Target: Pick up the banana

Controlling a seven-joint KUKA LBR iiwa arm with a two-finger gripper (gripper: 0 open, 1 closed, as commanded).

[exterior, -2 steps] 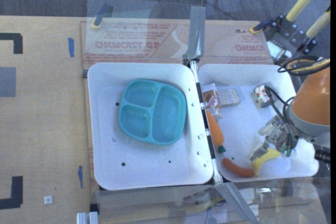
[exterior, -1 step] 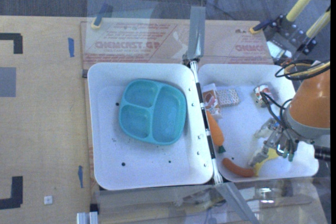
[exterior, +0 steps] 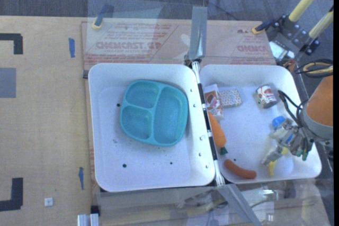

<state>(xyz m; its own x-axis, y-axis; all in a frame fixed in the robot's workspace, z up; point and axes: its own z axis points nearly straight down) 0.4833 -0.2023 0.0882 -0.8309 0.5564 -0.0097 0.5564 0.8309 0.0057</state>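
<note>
Looking down at a slant from the fixed camera, two white bins sit side by side on a pale wooden bench (exterior: 42,129). The left bin (exterior: 96,114) holds a teal divided plate (exterior: 154,113) with three compartments, lying flat toward the bin's back and middle. The right bin (exterior: 249,69) holds the clutter. A small red-and-white packet (exterior: 213,101) lies against its left wall, with a speckled little box (exterior: 230,97) just beside it and a can (exterior: 266,96) on its side farther right, near the back. An orange carrot (exterior: 217,134) lies along the left wall, its green end toward the front, and a reddish sausage (exterior: 239,169) lies near the front edge, close to the carrot's tip but apart from it. The arm comes in from the right, its orange band (exterior: 323,106) over the bin's right rim, and the gripper (exterior: 275,155) hangs low in the bin's front right part, angled toward the front left. A small blue object (exterior: 278,123) sits just behind it. The banana (exterior: 271,168) shows as a small yellow piece right at the gripper's lower tip, near the front right corner, well right of the sausage. Cables and metal parts crowd the view there, so I cannot tell whether the gripper is spread or closed, nor whether the banana is in its grip.
</note>
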